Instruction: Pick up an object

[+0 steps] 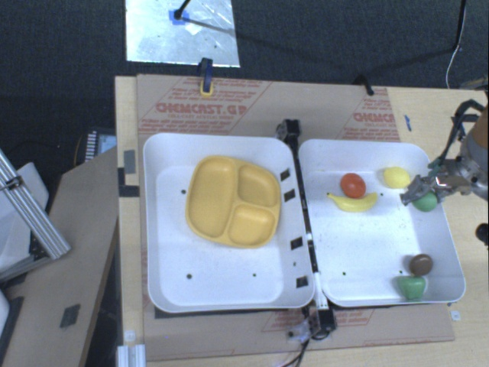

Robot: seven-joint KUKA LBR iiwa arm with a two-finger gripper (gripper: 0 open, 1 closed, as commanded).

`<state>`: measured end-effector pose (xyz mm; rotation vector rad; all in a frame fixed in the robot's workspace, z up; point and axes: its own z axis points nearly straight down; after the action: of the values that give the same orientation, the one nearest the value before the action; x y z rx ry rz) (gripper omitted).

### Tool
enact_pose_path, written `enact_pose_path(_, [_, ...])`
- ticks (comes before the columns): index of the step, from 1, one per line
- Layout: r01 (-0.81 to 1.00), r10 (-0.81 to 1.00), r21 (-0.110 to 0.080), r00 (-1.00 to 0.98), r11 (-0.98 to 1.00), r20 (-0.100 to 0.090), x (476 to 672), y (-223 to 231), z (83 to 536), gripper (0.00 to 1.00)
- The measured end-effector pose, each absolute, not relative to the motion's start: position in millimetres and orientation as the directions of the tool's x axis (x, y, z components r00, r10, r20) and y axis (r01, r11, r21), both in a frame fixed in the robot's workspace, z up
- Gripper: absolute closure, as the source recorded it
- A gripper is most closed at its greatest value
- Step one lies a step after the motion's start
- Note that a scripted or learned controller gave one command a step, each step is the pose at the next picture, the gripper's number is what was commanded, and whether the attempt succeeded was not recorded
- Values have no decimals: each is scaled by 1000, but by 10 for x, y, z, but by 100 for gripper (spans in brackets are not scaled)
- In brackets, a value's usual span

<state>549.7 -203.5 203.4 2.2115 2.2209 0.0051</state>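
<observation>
The right bin point(367, 281) holds a red round fruit point(352, 183), a yellow banana point(354, 202), a yellow lemon point(396, 177), a brown round piece point(420, 264) and a green piece point(412, 286). My gripper point(418, 195) reaches in over the bin's right rim, low at its upper right. A small green object point(427, 202) lies right against the gripper's tip, partly covered by it. I cannot tell whether the gripper holds it. The lemon sits just up and left of the gripper.
The left bin point(164, 274) holds a yellow divided plate point(232, 201). A black divider with clips point(299, 220) runs between the bins. Brown cardboard point(229, 107) lies under both bins. A silver sheet point(182, 20) lies on the floor behind the bench.
</observation>
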Motion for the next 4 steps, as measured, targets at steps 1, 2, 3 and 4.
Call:
enact_pose_path(1, [1000, 1000, 8, -5, 5, -3, 5522, -1986, 2668, 100])
enact_pose_path(2, [1000, 1000, 2, -10, 10, 1, 5610, -1387, 2605, 100])
enact_pose_path(3, [1000, 1000, 2, -10, 10, 1, 5637, -843, 2642, 100])
enact_pose_path(4, [1000, 1000, 1, -10, 10, 2, 5600, -352, 2637, 100])
